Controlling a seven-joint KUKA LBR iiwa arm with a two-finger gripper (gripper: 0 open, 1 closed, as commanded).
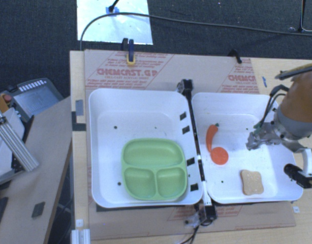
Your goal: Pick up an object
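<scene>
In the right bin [232, 103] lie an orange carrot-shaped piece [211, 135], a round orange slice [220, 156] just below it, and a tan slice of toast [252, 182] near the front. The gripper [253, 140] hangs over the right part of this bin, to the right of the carrot and above the toast. The arm's grey body and orange band come in from the right edge. Nothing shows between the gripper and any object.
The left bin [110, 111] holds a green divided plate [154, 168] at its front right. A black divider [192, 136] runs between the bins. Cables trail from the wrist at the right.
</scene>
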